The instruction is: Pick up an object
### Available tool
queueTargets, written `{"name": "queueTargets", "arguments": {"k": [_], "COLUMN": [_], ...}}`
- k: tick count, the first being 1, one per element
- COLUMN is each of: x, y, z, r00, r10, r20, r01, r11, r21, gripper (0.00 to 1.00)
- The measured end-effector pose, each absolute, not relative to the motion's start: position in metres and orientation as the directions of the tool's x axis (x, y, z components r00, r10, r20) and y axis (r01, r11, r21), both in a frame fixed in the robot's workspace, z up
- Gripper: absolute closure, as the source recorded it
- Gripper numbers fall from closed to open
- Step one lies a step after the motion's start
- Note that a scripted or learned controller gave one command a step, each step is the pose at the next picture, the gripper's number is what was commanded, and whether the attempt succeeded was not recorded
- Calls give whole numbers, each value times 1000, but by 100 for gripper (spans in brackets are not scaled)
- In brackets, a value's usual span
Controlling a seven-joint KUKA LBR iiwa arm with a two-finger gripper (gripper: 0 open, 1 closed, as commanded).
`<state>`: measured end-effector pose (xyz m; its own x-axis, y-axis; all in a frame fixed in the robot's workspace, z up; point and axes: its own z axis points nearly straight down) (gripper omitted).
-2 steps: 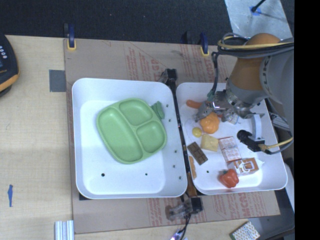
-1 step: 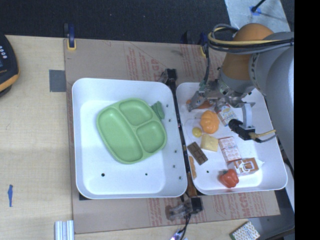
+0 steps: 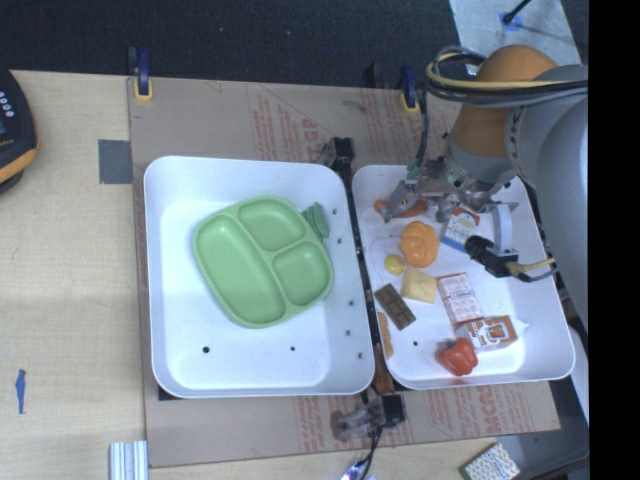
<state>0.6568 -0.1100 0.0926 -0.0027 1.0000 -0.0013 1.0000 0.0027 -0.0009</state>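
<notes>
The right bin (image 3: 545, 353) holds several small items: an orange fruit (image 3: 419, 243), a small yellow ball (image 3: 395, 264), a pale yellow wedge (image 3: 420, 287), a brown bar (image 3: 394, 306), a red pepper-like piece (image 3: 457, 356), two printed packets (image 3: 460, 297) and a blue-and-white box (image 3: 459, 230). My gripper (image 3: 425, 196) hangs low over the bin's far end, just behind the orange fruit. A small reddish item (image 3: 384, 207) lies at its left side. Whether anything is held is unclear.
The left bin (image 3: 170, 358) carries a green divided plate (image 3: 264, 260) with a small green piece (image 3: 317, 219) at its far right edge. An orange stick (image 3: 384, 335) lies along the right bin's left wall. The grey arm (image 3: 550, 158) covers the right bin's far right corner.
</notes>
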Motion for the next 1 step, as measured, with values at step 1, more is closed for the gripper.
{"name": "queueTargets", "arguments": {"k": [1], "x": [609], "y": [-104], "z": [91], "r00": [-3], "r10": [1000], "r20": [0], "r01": [1000], "r11": [3], "r21": [-9], "gripper": [0]}}
